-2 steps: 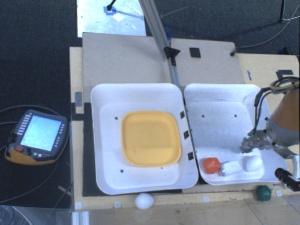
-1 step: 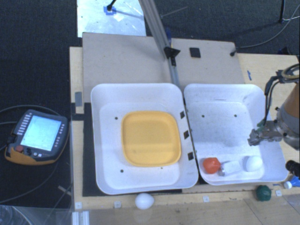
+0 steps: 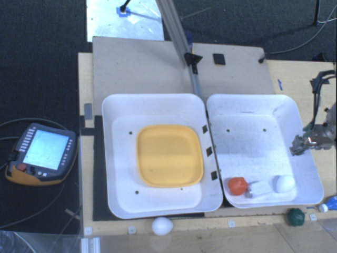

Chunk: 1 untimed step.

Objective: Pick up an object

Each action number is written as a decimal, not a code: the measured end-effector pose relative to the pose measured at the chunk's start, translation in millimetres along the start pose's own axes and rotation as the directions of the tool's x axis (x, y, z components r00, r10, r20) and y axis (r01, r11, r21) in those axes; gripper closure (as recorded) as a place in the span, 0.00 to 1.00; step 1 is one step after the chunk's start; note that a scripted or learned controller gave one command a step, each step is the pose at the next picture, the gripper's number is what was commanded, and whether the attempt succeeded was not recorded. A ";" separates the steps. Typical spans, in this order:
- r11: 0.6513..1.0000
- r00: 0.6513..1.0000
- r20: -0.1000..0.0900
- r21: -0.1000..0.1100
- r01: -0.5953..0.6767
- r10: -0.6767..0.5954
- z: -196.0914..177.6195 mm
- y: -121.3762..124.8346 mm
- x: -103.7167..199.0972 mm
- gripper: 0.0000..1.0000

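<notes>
The right bin [image 3: 253, 115] holds three small things along its near wall: a red ball-like object [image 3: 237, 185], a small white block [image 3: 258, 189] and a white egg-shaped object [image 3: 285, 184]. A square yellow plate [image 3: 170, 155] lies flat in the left bin [image 3: 121, 115]. My gripper [image 3: 304, 143] hangs at the right rim of the right bin, above and to the right of the three small things, and touches none of them. Nothing shows in its grasp.
On the bench in front of the bins lie a white egg [image 3: 162, 226], a dark green ball [image 3: 296, 216] and a blue-tipped item [image 3: 329, 205]. A teach pendant [image 3: 39, 153] sits on the floor to the left. A slanted metal pole [image 3: 179, 33] rises behind the bins.
</notes>
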State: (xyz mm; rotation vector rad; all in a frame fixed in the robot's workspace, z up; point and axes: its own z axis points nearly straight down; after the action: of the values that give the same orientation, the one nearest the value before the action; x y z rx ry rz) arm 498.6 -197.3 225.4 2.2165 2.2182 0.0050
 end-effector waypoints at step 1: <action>1.000 1.000 0.000 0.002 0.000 0.000 -45.4 1.2 -0.3 1.00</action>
State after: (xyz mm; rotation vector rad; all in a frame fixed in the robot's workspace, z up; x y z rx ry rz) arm 499.5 -197.5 270.8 2.2173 2.2195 0.0038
